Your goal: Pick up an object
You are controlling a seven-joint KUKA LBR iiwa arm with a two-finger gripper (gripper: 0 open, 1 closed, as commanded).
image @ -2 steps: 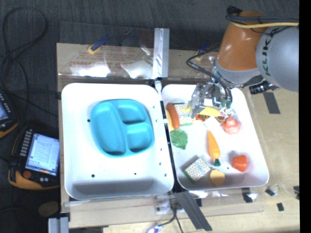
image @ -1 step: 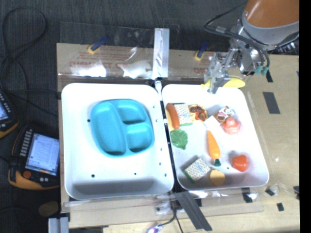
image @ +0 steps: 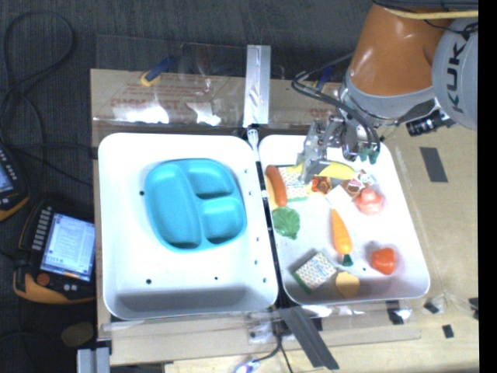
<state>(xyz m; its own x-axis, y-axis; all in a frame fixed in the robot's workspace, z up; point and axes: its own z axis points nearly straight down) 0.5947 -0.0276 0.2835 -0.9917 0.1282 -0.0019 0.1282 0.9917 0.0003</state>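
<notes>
Gripper (image: 322,162) low in rear of right bin (image: 411,231), fingers a bit apart, tips just above banana (image: 335,170), nothing clamped btwn them. Left of it: 1 sausage (image: 276,186). Toward camera: 1 green leaf (image: 286,222), 1 carrot (image: 340,233), 1 tomato (image: 383,259), 1 patterned block (image: 314,270). Far left, other bin (image: 124,270) w/ 1 blue tray (image: 194,203).

Partial white lettering "KU" on the grey arm (image: 458,61), no other legible text

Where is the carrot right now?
The carrot lies in the right bin, between the green leafy toy and the red tomato.
</notes>
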